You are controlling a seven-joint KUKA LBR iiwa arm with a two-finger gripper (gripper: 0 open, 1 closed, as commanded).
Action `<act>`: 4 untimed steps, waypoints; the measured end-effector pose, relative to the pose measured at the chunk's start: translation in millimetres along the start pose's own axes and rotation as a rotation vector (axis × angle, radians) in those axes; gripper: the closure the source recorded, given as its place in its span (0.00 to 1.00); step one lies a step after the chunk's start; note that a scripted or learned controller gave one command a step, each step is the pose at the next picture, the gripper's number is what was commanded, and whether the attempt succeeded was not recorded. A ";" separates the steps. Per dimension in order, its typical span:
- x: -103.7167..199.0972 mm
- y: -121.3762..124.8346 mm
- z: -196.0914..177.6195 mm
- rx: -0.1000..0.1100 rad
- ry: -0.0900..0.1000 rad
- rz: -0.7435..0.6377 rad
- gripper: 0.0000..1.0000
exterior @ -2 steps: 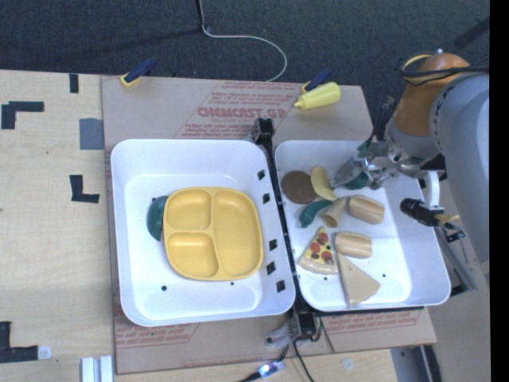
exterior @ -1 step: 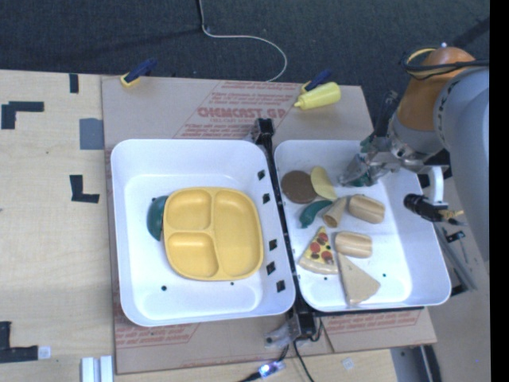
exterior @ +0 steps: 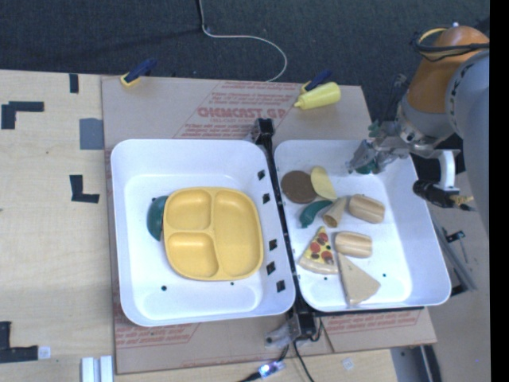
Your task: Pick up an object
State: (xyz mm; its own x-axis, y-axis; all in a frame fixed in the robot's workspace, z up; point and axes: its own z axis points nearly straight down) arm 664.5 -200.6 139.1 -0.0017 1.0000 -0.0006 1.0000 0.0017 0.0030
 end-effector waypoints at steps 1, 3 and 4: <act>1.0 1.2 -42.5 0.000 0.000 0.001 1.00; 55.7 -18.7 -79.1 0.006 0.001 -0.001 1.00; 102.2 -30.1 -72.3 0.006 0.001 -0.003 1.00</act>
State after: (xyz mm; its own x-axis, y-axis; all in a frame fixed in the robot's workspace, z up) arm 634.1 -98.4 211.2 -0.0044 1.0000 0.0004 1.0000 0.0044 -0.0027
